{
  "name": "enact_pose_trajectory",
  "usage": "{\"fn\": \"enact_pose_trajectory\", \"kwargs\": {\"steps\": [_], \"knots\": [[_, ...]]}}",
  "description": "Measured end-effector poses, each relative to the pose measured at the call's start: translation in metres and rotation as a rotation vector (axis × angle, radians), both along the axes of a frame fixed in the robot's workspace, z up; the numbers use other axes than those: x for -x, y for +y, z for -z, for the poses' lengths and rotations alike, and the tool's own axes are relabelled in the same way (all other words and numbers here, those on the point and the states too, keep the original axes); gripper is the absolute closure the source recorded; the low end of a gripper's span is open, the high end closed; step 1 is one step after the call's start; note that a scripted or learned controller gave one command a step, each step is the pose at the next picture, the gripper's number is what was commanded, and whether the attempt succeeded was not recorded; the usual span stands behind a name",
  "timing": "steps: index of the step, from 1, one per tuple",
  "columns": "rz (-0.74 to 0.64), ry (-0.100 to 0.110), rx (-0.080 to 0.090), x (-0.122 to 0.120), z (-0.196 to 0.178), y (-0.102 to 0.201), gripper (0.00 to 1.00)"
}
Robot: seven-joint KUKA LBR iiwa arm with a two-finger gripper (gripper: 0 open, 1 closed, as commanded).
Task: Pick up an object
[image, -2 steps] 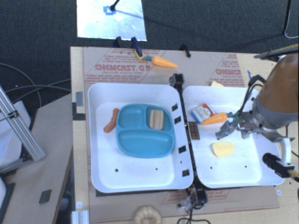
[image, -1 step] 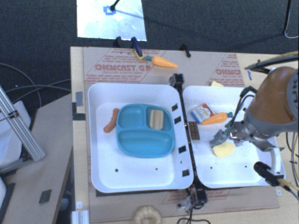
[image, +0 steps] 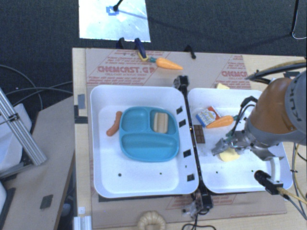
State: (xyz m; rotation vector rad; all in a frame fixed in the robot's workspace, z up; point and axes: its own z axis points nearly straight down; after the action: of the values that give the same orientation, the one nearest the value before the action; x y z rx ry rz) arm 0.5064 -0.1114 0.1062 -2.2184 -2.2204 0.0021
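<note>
Arm is sitting low in the right bin (image: 288, 176), the jaws (image: 221, 148) hovering at a pale yellow piece (image: 230, 155) on the bin floor. Can't tell whether the jaws are wide, narrow or gripping: too small and blurred here. Nothing is visibly lifted, so I'm judging the pick as not done yet; grasp and lift are still to come.

Other candidates in the same bin: an orange carrot (image: 220, 122), a small printed box (image: 206, 116), a dark bar (image: 199, 134) by the divider. Left bin (image: 105, 176) is holding a blue divided plate (image: 147, 133) and a sausage (image: 114, 123).

Readable text: cardboard (image: 115, 68) on the surface is showing "CHEMCAST", repeated at right. Box print is unreadable.
</note>
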Motion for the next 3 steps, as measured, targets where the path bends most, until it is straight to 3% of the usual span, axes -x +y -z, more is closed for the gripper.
{"fn": "enact_pose_trajectory", "kwargs": {"steps": [1, 2, 3], "knots": [[0.0, -0.004, 0.002, -0.001, 0.021, 0.0, 0.0], [-0.001, -0.018, 0.005, -0.005, 0.006, -0.001, 1.0], [-0.004, -0.01, 0.002, -0.017, -0.046, 0.003, 1.0]]}}
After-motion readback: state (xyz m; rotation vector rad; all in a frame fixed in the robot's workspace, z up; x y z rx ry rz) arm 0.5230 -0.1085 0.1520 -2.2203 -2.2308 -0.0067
